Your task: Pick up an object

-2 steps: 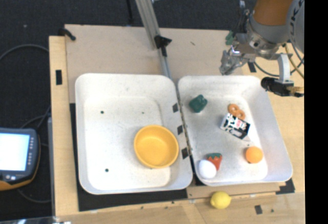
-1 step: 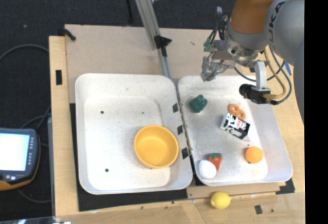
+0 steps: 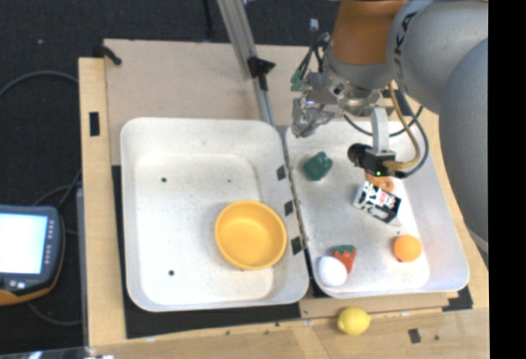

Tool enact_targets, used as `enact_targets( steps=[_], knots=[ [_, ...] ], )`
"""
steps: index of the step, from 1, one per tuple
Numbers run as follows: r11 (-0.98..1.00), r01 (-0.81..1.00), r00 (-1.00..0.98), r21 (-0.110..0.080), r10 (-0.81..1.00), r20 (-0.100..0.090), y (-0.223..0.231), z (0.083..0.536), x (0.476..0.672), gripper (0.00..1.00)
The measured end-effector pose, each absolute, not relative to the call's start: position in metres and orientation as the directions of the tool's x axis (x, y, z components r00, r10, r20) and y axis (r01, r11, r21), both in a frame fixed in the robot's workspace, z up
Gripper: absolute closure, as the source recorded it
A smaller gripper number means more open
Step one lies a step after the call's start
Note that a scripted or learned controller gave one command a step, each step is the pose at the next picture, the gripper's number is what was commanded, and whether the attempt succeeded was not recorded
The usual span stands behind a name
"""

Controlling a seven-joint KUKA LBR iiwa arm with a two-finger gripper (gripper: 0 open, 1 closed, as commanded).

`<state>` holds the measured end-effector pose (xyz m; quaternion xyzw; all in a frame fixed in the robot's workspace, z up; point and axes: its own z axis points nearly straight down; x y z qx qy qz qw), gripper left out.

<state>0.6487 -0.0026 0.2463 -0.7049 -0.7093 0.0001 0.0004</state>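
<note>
1. The gripper [image 3: 306, 121] hangs over the upper left corner of the right bin [image 3: 436, 185], near the divide between the two bins; whether its fingers are open or closed cannot be told from this slant.
2. A small green object [image 3: 316, 165] lies in the right bin just below the gripper, compact, with no clear long axis.
3. A black-and-white box [image 3: 378, 201] lies tilted, its long axis running from upper left to lower right.
4. The right bin also has one orange ball [image 3: 406, 248], one white ball [image 3: 332, 271] and one small red piece [image 3: 348, 257] touching it.
5. The left bin [image 3: 164, 185] holds one yellow bowl [image 3: 250, 234], upright.
6. One yellow lemon [image 3: 353, 320] sits on the tan counter [image 3: 164, 78] below the right bin. Dark floor surrounds the counter.
</note>
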Motion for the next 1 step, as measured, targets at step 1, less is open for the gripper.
enact_targets(
  steps=[1],
  knots=[
    [0.003,1.000,-0.003,0.000,1.000,0.001,0.0451,0.2411,0.6311,1.00]
  ],
)
